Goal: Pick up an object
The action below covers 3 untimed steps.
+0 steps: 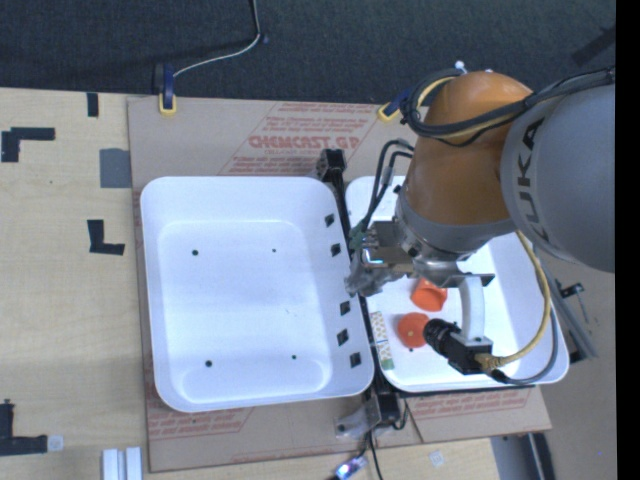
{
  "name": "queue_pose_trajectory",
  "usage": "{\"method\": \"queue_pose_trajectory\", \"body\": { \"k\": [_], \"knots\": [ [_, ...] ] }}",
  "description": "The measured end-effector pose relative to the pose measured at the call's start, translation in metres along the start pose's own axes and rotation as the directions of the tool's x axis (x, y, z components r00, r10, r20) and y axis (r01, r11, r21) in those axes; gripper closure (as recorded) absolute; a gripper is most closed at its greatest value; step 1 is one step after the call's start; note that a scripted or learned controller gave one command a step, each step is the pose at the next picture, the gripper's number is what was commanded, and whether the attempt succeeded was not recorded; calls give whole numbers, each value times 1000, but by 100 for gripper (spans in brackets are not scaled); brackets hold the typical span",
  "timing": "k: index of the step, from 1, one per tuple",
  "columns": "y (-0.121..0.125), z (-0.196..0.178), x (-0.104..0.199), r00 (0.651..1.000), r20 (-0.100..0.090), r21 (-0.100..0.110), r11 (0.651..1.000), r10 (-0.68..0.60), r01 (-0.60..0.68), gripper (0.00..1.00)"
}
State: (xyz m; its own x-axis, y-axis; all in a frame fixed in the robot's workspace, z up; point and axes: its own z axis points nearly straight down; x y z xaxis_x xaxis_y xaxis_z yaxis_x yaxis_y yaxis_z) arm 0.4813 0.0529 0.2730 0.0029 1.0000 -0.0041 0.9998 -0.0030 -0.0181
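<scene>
Orange pieces, one (430, 295) at the wrist's lower edge and another (411, 329) just below it in the right bin (520, 368), lie under the gripper (415, 280), whose grip state cannot be told.

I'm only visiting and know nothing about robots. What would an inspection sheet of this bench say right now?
Surface: brown board on a pale bench, bearing the left bin and the right bin side by side.
Job's things: two orange objects in the right bin.
Clutter: nothing seen.
Grippers: gripper low over the right bin, under the arm's orange band; finger state hidden.
Cables: yellow hose looping at the wrist; thin white cable on the dark floor.
Surroundings: black tape marks on the bench; dark carpet behind.
</scene>
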Motion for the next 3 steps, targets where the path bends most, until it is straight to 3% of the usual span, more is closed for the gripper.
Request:
{"method": "queue_pose_trajectory", "body": {
  "k": [1, 2, 3],
  "knots": [
    [31, -111, 17, 1000, -3, -24, 1000, -6, 6, 100],
    [26, -136, 29, 1000, -2, -14, 1000, -6, 6, 100],
    [-1, 15, 42, 1000, 2, 7, 1000, -4, 4, 100]
  ]
}}
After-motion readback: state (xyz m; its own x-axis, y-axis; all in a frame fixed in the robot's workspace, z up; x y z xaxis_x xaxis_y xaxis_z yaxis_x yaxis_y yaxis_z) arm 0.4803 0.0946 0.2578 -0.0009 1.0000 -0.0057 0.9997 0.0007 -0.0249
